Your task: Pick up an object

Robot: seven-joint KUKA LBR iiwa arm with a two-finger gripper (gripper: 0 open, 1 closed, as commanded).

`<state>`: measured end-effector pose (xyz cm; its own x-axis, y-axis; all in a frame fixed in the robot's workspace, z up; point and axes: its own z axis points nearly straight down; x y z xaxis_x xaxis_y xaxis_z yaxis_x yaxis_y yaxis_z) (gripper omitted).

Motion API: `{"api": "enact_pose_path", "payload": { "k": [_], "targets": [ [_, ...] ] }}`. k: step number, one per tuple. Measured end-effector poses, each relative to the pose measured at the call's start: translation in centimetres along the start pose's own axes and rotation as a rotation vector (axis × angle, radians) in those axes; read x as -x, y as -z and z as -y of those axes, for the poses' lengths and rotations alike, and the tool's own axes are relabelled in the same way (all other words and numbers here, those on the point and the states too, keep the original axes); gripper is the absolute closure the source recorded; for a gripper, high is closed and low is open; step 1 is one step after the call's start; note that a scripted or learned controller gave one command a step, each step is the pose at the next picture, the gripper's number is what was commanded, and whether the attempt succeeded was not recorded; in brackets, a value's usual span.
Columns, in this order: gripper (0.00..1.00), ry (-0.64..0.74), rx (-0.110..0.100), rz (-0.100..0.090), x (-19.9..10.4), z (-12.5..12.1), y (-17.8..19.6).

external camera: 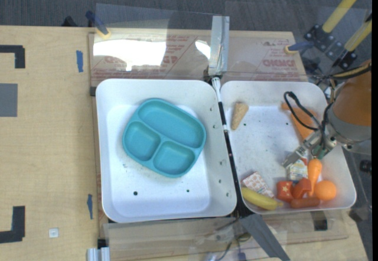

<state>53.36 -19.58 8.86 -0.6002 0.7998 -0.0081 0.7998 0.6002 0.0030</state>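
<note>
My gripper [299, 157] hangs low over the right bin [260, 136], near its right side, on the grey arm with the orange band [354, 103]. Just below it lie a small orange carrot [315, 170], an orange ball [325, 190] and some red pieces [290, 191]. A longer carrot [300, 121] lies just above the gripper, with a black cable looped over it. Nothing shows as held.
The right bin also holds a tan cone-shaped piece [238, 114] at its top left, a banana [260, 199] at the front and a patterned packet [255, 181]. A teal divided plate [165, 137] lies in the left bin [112, 136]. A metal divider [220, 47] stands behind the bins.
</note>
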Motion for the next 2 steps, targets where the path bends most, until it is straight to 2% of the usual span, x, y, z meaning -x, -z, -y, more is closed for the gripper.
{"api": "enact_pose_path", "payload": {
  "k": [1,2],
  "targets": [
    [0.00,-0.038,0.005,-0.004,-0.8,5.3,0.0],
    [0.00,-0.073,0.007,0.002,-5.9,1.7,0.1]
  ]
}}
